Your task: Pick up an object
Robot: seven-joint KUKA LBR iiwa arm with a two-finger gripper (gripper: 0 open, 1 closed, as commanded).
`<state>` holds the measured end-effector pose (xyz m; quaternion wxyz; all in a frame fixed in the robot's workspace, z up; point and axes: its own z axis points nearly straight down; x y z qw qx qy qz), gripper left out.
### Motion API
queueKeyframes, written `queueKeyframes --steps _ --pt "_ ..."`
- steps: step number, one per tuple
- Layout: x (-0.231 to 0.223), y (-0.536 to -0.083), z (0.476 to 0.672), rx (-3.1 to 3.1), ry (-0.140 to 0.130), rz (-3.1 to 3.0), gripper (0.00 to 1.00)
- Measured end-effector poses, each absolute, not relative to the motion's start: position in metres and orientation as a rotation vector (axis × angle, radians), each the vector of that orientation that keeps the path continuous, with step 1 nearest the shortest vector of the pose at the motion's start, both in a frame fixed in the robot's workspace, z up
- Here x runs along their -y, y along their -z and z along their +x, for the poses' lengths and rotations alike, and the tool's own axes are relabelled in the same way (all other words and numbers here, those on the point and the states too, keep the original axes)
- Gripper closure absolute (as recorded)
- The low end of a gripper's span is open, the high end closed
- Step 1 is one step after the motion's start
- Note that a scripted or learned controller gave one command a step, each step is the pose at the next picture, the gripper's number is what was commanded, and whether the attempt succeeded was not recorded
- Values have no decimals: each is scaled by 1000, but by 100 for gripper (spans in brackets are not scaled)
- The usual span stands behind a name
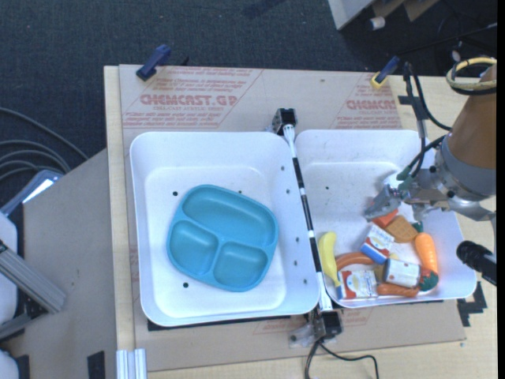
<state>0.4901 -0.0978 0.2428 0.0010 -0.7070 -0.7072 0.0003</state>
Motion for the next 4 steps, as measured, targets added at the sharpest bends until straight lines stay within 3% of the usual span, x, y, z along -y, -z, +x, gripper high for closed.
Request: queueKeyframes --steps 1,2,3,4 --pt "145 -206 569 2222 0 -2222 0" --pt "192 -84 601 2221 -1 -2221 0" --pt "191 -95 602 2221 1 -2223 100" --pt "191 -95 602 2221 1 -2222 0"
